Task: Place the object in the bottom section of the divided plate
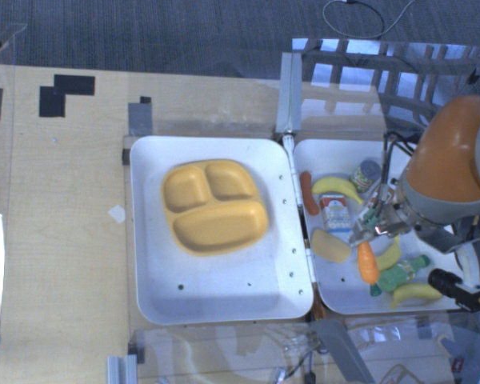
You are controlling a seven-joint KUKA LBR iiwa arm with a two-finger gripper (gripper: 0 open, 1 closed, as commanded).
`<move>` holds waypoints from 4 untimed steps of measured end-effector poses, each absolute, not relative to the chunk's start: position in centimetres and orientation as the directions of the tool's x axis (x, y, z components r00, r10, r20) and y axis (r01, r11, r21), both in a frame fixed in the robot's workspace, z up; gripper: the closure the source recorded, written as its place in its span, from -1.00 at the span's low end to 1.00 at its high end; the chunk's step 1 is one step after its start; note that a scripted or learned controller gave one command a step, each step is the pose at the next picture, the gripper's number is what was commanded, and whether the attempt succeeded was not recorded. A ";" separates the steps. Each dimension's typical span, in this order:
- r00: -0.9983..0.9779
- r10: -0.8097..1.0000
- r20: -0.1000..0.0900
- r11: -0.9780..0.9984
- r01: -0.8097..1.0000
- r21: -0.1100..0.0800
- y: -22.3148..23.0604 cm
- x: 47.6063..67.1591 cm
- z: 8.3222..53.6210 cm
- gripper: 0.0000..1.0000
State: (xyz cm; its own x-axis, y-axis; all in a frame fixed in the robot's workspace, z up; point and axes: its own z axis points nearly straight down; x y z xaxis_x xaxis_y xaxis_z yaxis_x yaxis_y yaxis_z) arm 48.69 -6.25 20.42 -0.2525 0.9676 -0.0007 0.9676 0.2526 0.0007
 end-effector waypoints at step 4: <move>-0.333 0.943 -0.004 0.333 0.943 0.020 12.6 61.4 12.3 -1.00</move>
